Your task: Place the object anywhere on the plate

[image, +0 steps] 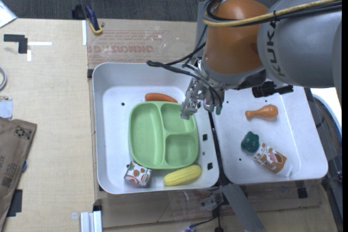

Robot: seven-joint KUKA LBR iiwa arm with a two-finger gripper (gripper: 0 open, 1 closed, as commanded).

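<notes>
Hovering jaws (194, 104) above green plate (163, 136) edge, nothing visibly held.

The plate (163, 136) is showing pale green against the white left bin (106, 117). An orange sausage-like piece (161, 98) and a yellow corn cob (182, 175) are lying by it, with a small carton (137, 175) printed in red and white. In the white right bin (310, 144), a tan drumstick (262, 112), a dark green piece (250, 142) and an orange-and-white patterned carton (270, 157) are showing.
</notes>
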